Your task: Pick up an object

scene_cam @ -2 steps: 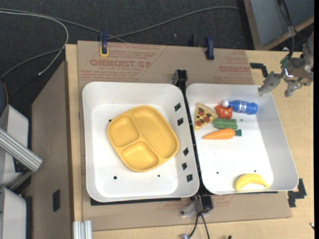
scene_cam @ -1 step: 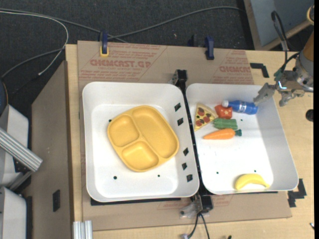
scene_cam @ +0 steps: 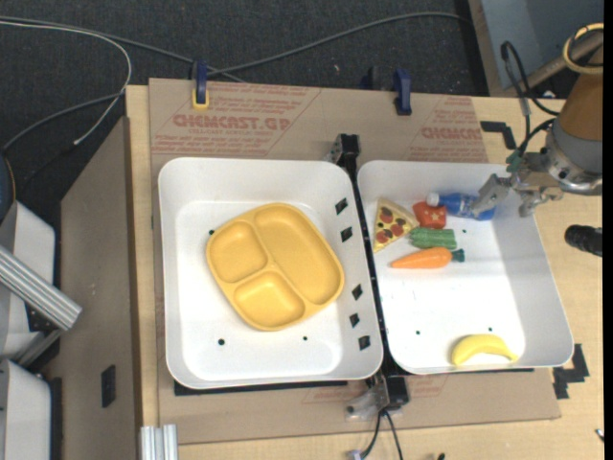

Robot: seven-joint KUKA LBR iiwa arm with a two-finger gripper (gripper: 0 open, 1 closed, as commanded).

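The right bin (scene_cam: 536, 286) holds a pizza slice (scene_cam: 391, 224), a red toy vegetable (scene_cam: 431, 215), a green one (scene_cam: 434, 240), an orange carrot (scene_cam: 420, 260) and a yellow banana (scene_cam: 484, 350). A blue bottle (scene_cam: 460, 204) with a white cap lies at the bin's far side. My gripper (scene_cam: 510, 195) hangs over the bin's far right corner, just right of the blue bottle. It is open, and nothing sits between its fingers.
A yellow divided plate (scene_cam: 275, 264) lies in the left bin (scene_cam: 182, 286). A black divider with clips runs between the bins. Blue clamps (scene_cam: 403, 92) hold the cardboard at the back. Cables trail across the dark floor behind.
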